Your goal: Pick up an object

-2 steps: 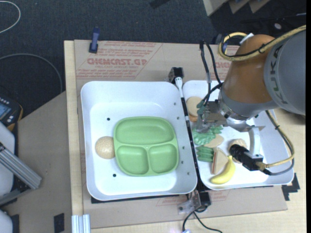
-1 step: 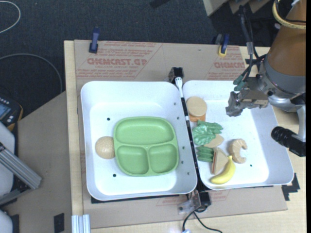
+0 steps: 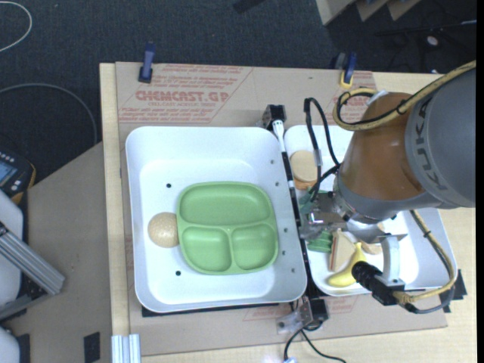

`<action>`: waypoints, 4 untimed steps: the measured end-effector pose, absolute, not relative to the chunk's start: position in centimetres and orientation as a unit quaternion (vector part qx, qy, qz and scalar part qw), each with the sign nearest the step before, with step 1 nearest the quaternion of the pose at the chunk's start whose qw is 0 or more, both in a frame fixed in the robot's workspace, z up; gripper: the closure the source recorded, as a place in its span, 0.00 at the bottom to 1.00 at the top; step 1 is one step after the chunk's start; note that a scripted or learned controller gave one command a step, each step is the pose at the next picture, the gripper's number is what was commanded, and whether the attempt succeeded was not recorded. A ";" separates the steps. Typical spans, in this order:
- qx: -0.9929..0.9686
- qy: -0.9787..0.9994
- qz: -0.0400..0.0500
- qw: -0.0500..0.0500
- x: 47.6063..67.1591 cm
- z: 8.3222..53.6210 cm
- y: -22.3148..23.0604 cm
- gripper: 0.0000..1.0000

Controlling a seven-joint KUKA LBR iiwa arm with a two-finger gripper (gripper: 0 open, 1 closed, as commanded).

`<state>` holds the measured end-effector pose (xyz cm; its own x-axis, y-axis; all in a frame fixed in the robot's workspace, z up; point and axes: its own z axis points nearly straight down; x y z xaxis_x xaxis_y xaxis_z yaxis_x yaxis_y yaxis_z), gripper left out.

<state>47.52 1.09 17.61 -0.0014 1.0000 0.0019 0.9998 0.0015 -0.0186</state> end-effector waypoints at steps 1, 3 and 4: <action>-0.703 -0.711 -0.007 -0.002 48.7 29.0 9.6 1.00; -0.708 -0.706 -0.009 -0.007 48.0 52.7 2.6 1.00; -0.709 -0.706 0.006 0.004 47.8 39.7 0.4 1.00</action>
